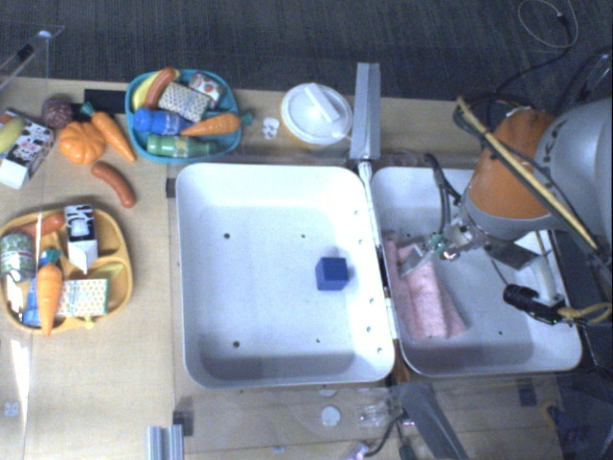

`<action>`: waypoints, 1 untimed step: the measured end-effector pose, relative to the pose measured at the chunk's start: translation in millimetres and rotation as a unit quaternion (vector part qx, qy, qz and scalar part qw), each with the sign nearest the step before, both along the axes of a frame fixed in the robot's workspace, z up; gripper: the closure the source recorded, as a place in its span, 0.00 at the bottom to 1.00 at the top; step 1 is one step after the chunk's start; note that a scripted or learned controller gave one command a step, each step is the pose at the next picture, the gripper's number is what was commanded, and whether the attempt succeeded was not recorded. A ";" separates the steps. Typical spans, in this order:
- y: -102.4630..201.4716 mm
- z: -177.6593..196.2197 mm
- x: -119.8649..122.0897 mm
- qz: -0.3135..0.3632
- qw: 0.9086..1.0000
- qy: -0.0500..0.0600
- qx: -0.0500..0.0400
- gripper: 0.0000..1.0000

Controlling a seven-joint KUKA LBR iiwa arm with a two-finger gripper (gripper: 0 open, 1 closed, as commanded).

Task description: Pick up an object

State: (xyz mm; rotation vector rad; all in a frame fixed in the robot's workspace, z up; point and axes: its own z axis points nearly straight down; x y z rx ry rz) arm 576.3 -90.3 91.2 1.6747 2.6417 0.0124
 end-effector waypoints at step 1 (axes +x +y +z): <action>1.8 11.5 2.3 0.001 1.000 -0.003 0.001 1.00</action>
